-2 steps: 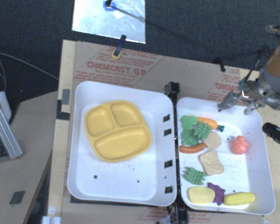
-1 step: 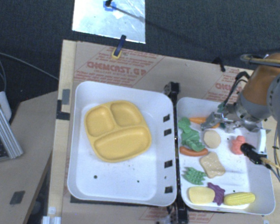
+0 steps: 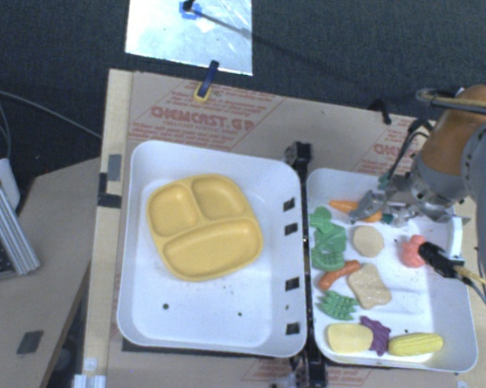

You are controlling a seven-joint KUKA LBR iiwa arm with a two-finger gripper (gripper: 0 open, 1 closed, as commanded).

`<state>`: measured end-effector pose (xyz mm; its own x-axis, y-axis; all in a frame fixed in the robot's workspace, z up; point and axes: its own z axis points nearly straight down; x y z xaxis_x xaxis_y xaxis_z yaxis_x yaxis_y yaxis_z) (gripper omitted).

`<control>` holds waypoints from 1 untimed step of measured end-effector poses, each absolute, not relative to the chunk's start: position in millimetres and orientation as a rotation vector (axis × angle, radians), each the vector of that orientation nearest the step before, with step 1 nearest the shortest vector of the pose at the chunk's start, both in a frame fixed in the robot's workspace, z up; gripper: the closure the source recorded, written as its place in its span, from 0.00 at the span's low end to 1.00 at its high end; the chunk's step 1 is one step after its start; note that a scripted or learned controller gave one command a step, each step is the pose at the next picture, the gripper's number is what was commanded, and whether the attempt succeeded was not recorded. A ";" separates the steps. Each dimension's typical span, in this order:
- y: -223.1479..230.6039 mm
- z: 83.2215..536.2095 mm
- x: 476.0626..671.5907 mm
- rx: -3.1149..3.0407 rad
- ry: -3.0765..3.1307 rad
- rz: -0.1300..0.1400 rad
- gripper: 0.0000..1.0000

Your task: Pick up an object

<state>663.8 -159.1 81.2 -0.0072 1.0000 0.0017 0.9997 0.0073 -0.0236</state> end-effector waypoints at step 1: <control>-99.4 117.4 670.2 -2.213 -2.234 -0.008 0.00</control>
<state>670.2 -99.4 117.4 -0.0096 1.0000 0.0015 0.9999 0.0096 0.0055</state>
